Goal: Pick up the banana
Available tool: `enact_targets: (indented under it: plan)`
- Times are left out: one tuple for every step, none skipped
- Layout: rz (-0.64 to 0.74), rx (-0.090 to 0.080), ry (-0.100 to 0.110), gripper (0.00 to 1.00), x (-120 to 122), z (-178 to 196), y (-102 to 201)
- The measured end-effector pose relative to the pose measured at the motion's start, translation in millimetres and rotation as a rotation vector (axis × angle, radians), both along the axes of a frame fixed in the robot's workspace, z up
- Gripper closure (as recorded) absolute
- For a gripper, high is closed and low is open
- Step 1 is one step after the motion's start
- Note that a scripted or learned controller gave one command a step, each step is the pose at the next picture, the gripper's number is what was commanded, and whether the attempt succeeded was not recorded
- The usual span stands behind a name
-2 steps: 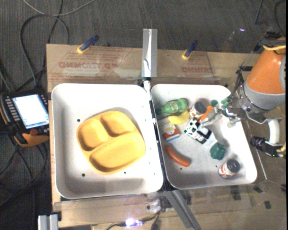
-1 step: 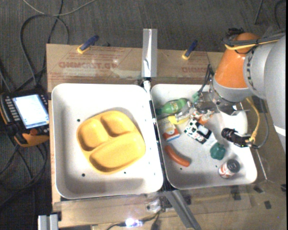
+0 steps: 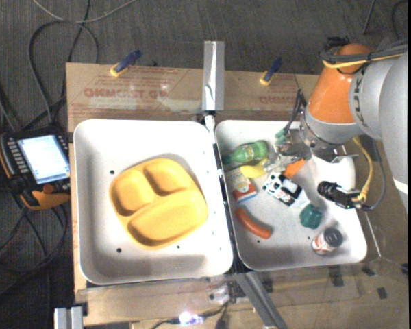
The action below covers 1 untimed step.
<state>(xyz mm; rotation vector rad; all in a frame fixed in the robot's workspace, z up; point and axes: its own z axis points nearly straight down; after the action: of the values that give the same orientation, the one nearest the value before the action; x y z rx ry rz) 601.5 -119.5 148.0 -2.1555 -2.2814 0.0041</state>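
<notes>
Overhead slant view of the desk w/ two shallow white bins. Left bin carries a yellow divided tray; right bin carries the clutter. The end effector sits low over the upper middle of the right bin, under the arm's orange band; whether it is released or clenched cannot be told, since the wrist hides it from this angle, and nothing is seen gripped. The banana is judged to be the pale yellow object lying just below the green bottle, near the bin's left wall, partly covered, so its full outline and long axis are unclear. Neighbours: a small red-and-white carton touching or nearly touching it below, a black-and-white card-like item just to its right, an orange-red sausage-shaped toy farther down, a teal cup and a can well apart toward the bin's lower right. Step in hand, as judged: approach and alignment, not yet a grasp. To do it well: shift the tool left toward the yellow body, set the closing direction across its short width, descend on the exposed part away from the bottle, and close only once clear of bottle and carton. Main risk: pinching the bottle instead, or nudging the fruit under it.
</notes>
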Motion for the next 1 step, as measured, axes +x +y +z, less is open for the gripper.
enact_targets:
  plan:
    - [0.0, 0.0, 0.0, 0.0, -0.1, 0.0, 0.0]
